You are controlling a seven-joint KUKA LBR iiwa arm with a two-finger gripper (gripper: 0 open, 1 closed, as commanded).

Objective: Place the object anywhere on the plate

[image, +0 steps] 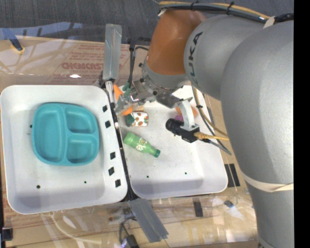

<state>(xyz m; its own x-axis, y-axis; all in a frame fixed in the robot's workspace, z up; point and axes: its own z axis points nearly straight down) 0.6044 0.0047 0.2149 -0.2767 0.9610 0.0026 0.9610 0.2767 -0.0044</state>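
The green bottle [141, 144] lies on its side in the right bin [196, 180], long axis running ten to four o'clock. The gripper [128, 101] sits near it at eleven o'clock, its opening impossible to judge here. The teal plate [65, 134] waits in the left bin [20, 190], at nine o'clock from the bottle.

teal plate [65, 134] in left bin [15, 190], green bottle [141, 144] in right.

The plate [65, 133], well to the left of the gripper [128, 99], looks like smooth matt teal plastic. Both white bins [57, 190] seem smooth plastic with a soft shine. Just below the gripper, the green bottle [141, 144] looks like glossy plastic.
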